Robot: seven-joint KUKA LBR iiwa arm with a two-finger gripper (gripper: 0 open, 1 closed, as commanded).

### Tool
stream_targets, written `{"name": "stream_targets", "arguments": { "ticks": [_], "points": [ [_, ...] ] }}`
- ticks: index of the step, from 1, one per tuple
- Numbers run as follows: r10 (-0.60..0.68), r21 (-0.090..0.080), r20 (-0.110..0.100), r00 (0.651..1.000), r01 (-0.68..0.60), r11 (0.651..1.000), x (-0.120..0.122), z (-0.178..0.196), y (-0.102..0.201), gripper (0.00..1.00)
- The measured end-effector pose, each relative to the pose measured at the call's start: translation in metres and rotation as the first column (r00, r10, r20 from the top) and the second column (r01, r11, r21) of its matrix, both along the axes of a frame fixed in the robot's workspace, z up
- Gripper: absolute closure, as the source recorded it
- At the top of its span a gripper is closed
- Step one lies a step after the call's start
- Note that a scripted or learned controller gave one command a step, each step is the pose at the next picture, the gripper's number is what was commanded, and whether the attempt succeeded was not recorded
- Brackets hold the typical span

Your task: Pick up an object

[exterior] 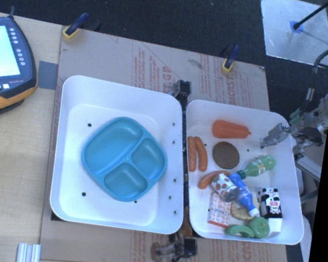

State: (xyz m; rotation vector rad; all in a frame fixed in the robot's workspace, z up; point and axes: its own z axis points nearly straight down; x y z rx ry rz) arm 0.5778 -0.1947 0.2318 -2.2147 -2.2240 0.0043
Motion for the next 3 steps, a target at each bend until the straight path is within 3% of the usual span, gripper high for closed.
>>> {"name": "stream_targets", "arguments": {
  "ticks": [1, 2, 3],
  "points": [
    [0.001, -0.001, 0.004, 1.000, -0.001, 1.000, 0.0551, -0.1385, 0.0091, 0.00],
    [0.004, -0.001, 0.002, 1.000, -0.004, 1.000, 0.0549, -0.1286, 0.0089, 1.00],
    [0.005, -0.001, 0.001, 1.000, -0.005, 1.000, 0.0549, -0.1287, 0.0090, 0.00]
  ]
}}
